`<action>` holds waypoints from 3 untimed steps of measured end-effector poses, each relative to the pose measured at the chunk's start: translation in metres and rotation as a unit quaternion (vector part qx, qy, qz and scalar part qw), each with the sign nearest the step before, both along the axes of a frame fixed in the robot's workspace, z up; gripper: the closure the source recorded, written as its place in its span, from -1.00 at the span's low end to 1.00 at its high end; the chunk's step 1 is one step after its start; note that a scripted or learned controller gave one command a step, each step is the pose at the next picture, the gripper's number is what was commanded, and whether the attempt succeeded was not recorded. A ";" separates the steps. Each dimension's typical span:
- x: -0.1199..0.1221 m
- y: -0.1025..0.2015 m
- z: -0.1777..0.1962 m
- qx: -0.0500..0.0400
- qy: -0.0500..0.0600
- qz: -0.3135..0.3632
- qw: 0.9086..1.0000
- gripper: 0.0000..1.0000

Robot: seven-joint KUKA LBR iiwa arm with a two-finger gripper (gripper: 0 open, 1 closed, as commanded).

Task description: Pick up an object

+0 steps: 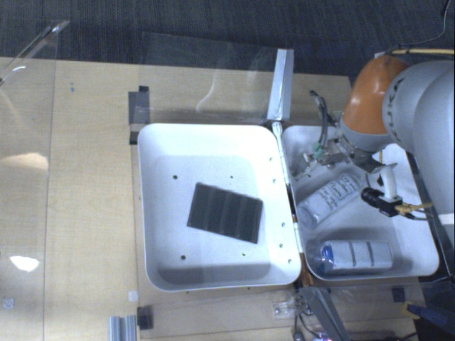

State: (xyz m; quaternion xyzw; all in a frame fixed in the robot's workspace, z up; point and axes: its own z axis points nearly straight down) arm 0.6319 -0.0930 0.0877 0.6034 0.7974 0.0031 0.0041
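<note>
Gripper (321,151) hangs over the right bin (426,261) at its 11 o'clock corner; grip state cannot be told. Pack (329,197) lies mid-bin, bottle (355,256) at 6 o'clock. Dark pad (225,212) lies centred in the left bin (160,162).

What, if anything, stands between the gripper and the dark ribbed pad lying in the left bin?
The gripper hangs over the right bin, while the dark ribbed pad lies alone in the left bin. Only the two bins' adjoining rims lie between them; nothing rests on the pad.
</note>
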 end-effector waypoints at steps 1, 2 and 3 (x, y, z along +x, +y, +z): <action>-0.067 -0.041 0.036 0.000 0.003 -0.001 1.000 -1.00; -0.049 -0.076 0.056 -0.001 0.001 0.073 0.997 -1.00; -0.081 -0.112 0.003 -0.005 -0.004 0.190 0.982 -1.00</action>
